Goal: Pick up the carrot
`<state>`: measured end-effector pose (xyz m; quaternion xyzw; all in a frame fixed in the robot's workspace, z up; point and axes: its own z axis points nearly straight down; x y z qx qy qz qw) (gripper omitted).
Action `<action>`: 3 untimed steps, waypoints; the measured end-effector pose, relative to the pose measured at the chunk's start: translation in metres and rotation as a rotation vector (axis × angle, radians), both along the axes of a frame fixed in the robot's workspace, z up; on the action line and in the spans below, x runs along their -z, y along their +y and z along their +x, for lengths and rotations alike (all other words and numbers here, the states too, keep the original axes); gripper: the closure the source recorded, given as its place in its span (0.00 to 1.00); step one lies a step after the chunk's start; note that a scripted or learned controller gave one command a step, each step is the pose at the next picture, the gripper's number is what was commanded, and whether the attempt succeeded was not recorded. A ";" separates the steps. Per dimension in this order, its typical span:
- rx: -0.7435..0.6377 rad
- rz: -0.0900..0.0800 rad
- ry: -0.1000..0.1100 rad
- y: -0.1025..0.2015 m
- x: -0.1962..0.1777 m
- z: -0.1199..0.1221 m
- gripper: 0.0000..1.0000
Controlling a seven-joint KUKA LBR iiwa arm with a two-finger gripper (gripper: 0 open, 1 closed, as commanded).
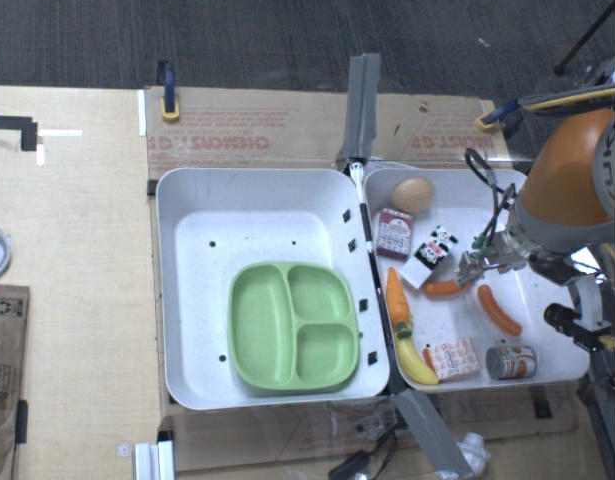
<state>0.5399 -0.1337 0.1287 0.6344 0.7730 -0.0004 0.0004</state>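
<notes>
The carrot (397, 299) lies in the right bin (547, 373), close against that bin's left wall. It is orange and points up and down in the picture. Its lower end touches the top of a yellow banana (414, 360), which curves down toward the bin's bottom left corner.

The gripper (476, 265) is in the middle of the same bin, to the right of the carrot and a little higher in the picture. It is near the carrot but not touching it. The gripper's tip sits right over one end of a small orange-red sausage (442, 289), which lies between the gripper and the carrot. It is too small and dark to tell if the gripper is spread or closed, or if it has anything in it.

Another orange-red sausage (499, 311) lies just below and right of the gripper. A small can (511, 362) lies on its side near the bin's lower right. A snack packet (453, 359) lies beside the banana. A pink box (394, 234) and a black and white toy (437, 248) sit above the carrot, and a brown egg-shaped thing (412, 193) sits near the top of the bin.

The left bin (187, 268) holds a green plate (294, 325) with three parts. The arm (567, 183) comes in from the right side of the picture.
</notes>
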 end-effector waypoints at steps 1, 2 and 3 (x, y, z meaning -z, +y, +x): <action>0.001 -0.001 0.001 0.000 -0.008 0.000 1.00; 0.145 0.000 0.002 0.061 -0.062 -0.017 1.00; 0.058 0.000 0.002 0.136 -0.062 -0.011 1.00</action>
